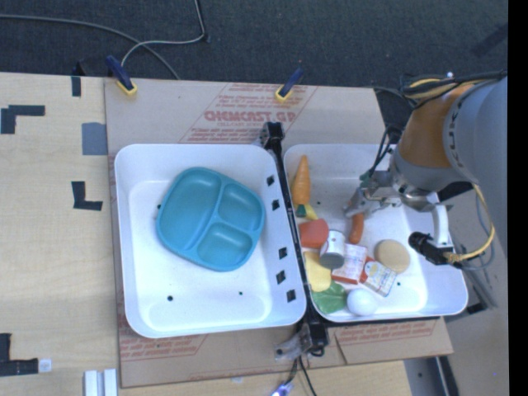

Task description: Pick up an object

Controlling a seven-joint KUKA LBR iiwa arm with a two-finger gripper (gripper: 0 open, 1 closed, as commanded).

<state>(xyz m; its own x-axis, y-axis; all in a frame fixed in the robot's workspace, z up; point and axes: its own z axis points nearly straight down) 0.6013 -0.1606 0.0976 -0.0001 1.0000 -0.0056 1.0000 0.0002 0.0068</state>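
Wooden bench, two white bins [132, 221]. Gripper [360, 211] at small orange stick [356, 228]; jaw state unclear. Probably light, stiff; best pinched mid-length.

Glossy white plastic bins [132, 221], smooth blue plastic tray [210, 218], matt cardboard [239, 118]

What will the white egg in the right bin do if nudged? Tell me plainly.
The white egg looks smooth and rounded, so it would probably roll. It lies near the right bin front rim beside a small packet, which may stop it. Fingers could slip off its curve.
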